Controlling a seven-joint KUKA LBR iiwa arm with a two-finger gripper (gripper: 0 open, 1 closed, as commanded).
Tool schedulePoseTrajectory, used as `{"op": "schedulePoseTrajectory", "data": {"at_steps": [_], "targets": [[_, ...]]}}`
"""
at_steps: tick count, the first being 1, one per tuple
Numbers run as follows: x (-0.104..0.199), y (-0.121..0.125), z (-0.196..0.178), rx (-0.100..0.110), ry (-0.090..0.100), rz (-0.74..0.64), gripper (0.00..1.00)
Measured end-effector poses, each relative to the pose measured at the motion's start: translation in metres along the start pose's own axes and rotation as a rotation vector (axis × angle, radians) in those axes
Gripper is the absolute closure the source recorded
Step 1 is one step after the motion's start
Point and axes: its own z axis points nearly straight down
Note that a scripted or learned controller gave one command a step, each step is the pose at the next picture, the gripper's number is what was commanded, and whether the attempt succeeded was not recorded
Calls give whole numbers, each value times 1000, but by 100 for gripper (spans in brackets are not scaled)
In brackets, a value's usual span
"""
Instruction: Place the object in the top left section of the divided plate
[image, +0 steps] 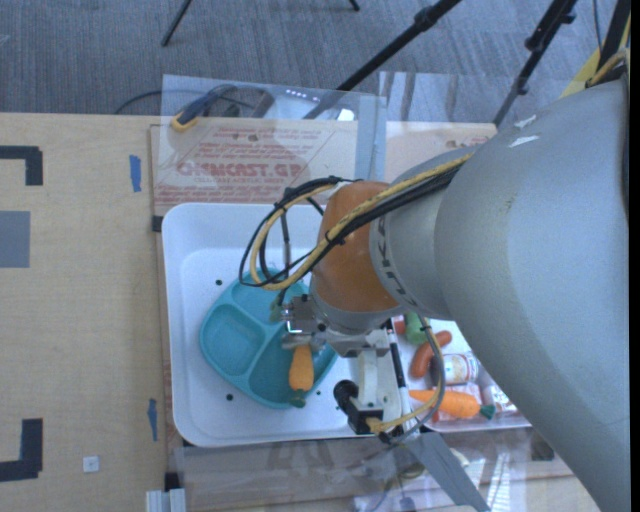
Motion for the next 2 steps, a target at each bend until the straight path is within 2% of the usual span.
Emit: {"op": "schedulePoseTrajectory", "data": {"at_steps": [1,2], "targets": [[-3,1,-1,-3,-4,1,0],[-3,1,-10,-3,-4,4,100]]}}
